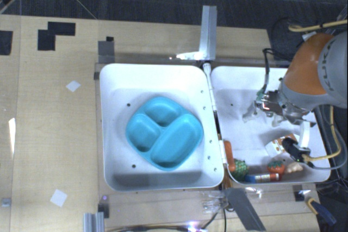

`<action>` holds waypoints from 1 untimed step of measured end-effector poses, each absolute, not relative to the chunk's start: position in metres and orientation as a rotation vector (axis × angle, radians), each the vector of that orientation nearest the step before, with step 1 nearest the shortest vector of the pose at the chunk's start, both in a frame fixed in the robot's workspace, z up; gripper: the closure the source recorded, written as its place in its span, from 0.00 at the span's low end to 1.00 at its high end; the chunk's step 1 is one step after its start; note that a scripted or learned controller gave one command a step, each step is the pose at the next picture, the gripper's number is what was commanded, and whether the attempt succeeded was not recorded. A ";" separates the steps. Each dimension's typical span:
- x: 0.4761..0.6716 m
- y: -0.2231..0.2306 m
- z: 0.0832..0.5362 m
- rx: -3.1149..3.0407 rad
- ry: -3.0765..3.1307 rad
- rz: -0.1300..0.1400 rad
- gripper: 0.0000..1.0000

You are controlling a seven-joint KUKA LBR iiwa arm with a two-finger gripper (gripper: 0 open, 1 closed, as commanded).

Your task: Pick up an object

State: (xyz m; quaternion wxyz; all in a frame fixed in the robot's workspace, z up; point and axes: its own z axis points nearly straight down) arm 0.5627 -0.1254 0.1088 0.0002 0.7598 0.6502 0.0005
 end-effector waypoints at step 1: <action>0.565 -0.125 0.121 2.383 2.040 0.007 1.00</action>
